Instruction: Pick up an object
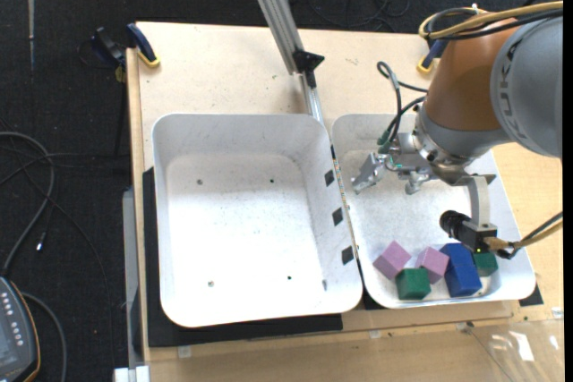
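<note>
My gripper (389, 181) hangs over the upper middle of the right bin (515, 277), open, with nothing between its fingers (363, 178). The blocks lie clustered in that bin's near right corner, well below the gripper. Two pale purple blocks (391, 260) (433, 262) sit side by side. A green block (413, 283) lies just in front of them. A blue block (461, 270) rests to their right, and a darker green piece (486, 262) is partly hidden behind it.
The left bin (161, 134) sits beside the right one, their rims meeting at a divider with black clips (338, 215). A slanted metal rail (273, 4) runs down to the bins' far edge. A black fitting on the arm (461, 226) hangs above the blocks.
</note>
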Robot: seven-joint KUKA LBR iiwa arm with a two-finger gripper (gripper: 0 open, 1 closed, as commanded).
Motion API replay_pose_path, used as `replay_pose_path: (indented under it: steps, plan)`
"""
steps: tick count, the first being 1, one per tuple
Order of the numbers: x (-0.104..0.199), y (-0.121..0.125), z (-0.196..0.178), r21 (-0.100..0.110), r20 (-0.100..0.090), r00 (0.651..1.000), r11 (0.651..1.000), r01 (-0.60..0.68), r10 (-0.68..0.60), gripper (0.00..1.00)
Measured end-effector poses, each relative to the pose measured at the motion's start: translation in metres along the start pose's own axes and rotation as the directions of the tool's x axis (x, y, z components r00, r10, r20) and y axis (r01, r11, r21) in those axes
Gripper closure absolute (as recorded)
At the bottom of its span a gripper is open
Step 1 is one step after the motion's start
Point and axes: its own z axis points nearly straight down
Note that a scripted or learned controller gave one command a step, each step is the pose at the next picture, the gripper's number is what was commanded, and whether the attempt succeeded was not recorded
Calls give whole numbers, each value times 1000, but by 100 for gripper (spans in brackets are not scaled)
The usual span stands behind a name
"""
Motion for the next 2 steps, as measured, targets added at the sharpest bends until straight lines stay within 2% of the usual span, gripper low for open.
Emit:
replay_pose_path:
  steps: [1, 2]
  plan:
    - [0, 1, -10, -2, 0, 1000, 1000, 1, -1, 100]
    - [73, 34, 13, -1, -1, 1000, 1000, 10, -10, 100]
